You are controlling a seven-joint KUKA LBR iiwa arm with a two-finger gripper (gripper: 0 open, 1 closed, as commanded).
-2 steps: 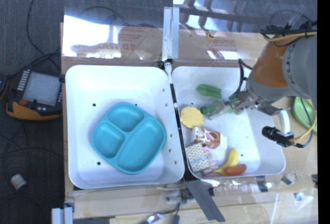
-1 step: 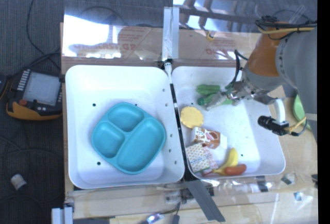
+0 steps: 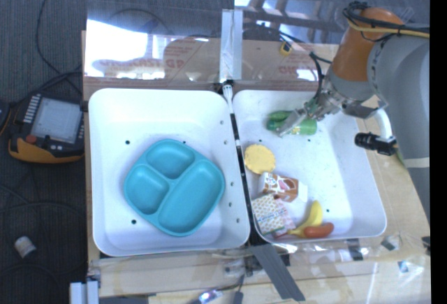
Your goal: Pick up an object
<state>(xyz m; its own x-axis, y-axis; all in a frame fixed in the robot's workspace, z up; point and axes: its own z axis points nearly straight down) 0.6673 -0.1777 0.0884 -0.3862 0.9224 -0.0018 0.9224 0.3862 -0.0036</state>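
End effector [image 3: 288, 126] over green object [image 3: 288, 121], right bin [image 3: 349, 177]; grip state indiscernible; no legible labels.

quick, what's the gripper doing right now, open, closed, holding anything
Gripper: down at the green object in the right bin; open or closed cannot be told.
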